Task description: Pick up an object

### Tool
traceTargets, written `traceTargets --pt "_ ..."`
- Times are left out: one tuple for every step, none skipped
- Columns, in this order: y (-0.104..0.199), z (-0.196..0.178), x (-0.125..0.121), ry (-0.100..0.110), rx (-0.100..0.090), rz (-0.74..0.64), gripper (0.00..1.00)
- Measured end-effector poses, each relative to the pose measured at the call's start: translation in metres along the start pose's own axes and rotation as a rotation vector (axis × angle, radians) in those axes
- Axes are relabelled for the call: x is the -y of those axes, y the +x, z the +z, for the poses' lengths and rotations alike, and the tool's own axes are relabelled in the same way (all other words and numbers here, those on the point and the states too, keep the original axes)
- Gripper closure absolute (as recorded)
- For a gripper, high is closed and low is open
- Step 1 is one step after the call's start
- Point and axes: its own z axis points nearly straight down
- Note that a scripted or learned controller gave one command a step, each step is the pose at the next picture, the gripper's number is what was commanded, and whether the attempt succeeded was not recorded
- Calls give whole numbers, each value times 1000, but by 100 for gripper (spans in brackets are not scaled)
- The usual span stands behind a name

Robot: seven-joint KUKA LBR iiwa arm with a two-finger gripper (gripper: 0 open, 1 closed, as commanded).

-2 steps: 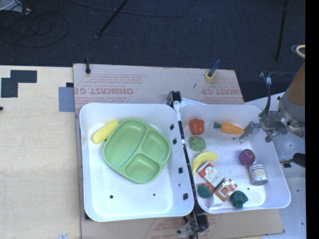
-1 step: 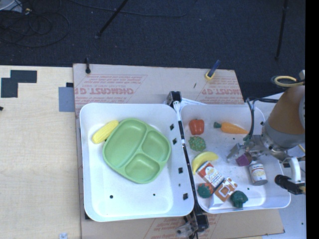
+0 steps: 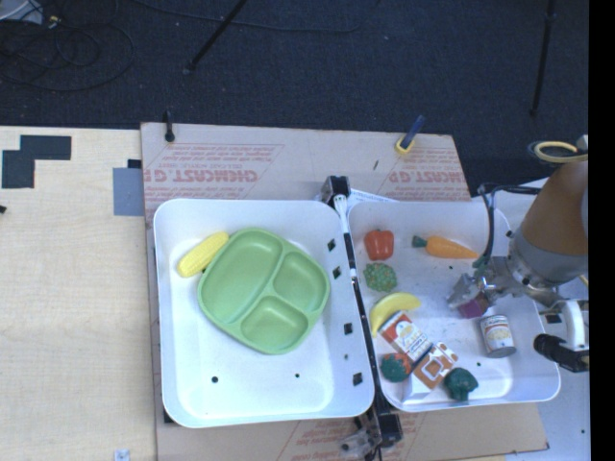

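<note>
We find the gripper low in the right bin, over a purple object; grip state indeterminable.

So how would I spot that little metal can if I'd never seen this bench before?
Start at the right-hand shallow white bin, the one crowded with toy food. Look towards its right side, just below the grey arm's two-finger gripper. There lies the small silver tin can with a pale label, the only metallic, cylinder-shaped thing among the coloured plastic pieces.
</note>
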Motion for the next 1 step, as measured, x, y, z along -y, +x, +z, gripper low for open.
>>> traceTargets --pt "95 10 -16 -2 -1 -4 100"
